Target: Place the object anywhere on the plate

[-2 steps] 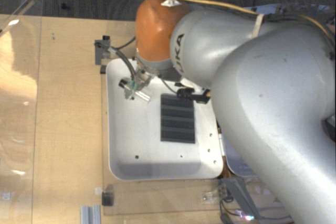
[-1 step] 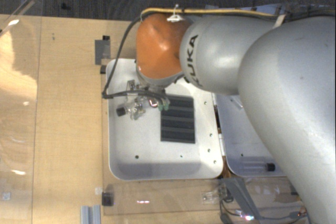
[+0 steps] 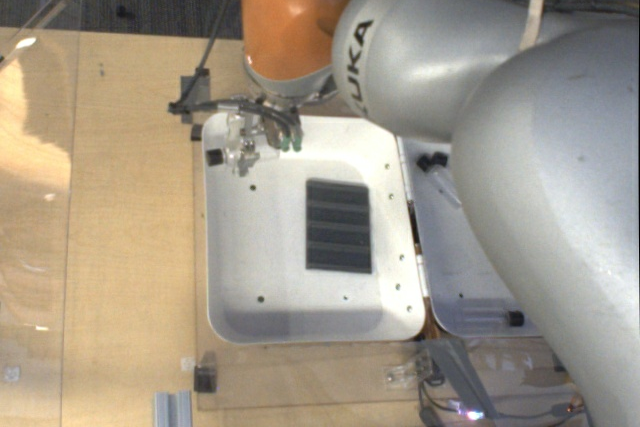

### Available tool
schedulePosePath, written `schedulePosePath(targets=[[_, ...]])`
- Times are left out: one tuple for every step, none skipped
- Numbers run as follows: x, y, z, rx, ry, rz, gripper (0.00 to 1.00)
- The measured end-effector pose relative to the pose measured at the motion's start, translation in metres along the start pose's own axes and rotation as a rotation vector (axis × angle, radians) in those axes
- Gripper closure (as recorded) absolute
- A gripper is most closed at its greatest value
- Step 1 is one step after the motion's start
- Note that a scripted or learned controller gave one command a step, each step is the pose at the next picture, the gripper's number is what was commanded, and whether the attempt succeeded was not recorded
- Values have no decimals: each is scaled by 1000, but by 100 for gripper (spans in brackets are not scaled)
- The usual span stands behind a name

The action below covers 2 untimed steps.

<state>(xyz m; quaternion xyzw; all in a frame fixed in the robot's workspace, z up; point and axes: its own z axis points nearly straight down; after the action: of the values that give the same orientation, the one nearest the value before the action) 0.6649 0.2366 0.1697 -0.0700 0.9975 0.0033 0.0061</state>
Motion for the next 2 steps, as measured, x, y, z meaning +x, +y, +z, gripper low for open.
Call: schedulePosePath(targets=[[-6,-5,-81,1,-1,183,100],[1,0,-102,3,1,497,100]])
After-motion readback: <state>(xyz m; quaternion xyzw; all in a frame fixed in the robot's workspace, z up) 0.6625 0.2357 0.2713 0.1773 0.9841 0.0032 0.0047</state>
